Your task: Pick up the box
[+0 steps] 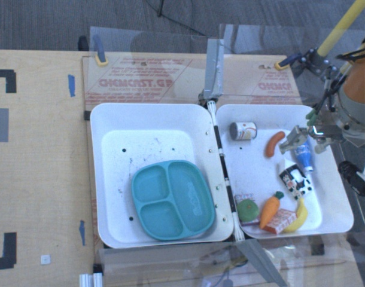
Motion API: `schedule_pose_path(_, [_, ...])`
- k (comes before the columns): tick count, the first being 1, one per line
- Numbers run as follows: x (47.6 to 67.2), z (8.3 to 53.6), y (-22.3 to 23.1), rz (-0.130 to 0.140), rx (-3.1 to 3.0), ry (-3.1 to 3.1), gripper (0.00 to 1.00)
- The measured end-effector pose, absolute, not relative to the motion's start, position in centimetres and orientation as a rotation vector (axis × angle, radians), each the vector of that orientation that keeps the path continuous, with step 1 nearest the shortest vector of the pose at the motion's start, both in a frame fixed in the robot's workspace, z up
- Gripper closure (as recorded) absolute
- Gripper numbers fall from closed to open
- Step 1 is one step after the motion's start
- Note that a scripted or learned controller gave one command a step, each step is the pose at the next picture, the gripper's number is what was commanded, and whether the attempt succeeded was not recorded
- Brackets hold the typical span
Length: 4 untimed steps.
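currently, approach step: my gripper hovers at the right bin's upper right, fingers spread, gripping nothing. the box, black and white, lies just beside, toward six o'clock, apart from my fingers. next move, as i judge: shift to six o'clock, descend, close.

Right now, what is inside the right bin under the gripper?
Below the gripper in the right bin: a blue item and a black-and-white box. The gripper covers the blue item's top.
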State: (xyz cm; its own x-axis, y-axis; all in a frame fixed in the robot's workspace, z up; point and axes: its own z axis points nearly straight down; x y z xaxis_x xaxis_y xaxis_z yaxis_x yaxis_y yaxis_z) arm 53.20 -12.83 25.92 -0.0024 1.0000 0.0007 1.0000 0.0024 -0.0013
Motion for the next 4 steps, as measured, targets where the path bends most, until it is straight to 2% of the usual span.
schedule_pose_path(1, [49.3,10.3,-9.5,-0.004,-2.130,-2.311,0.00])
schedule_pose_path(2, [55.4,8.9,-9.6,-0.009,-2.057,-2.387,0.00])
schedule_pose_path(3, [62.1,8.8,-12.6,-0.006,-2.345,-2.100,0.00])
schedule_pose_path(4, [66.8,8.6,-13.4,-0.002,-2.469,-1.948,0.00])
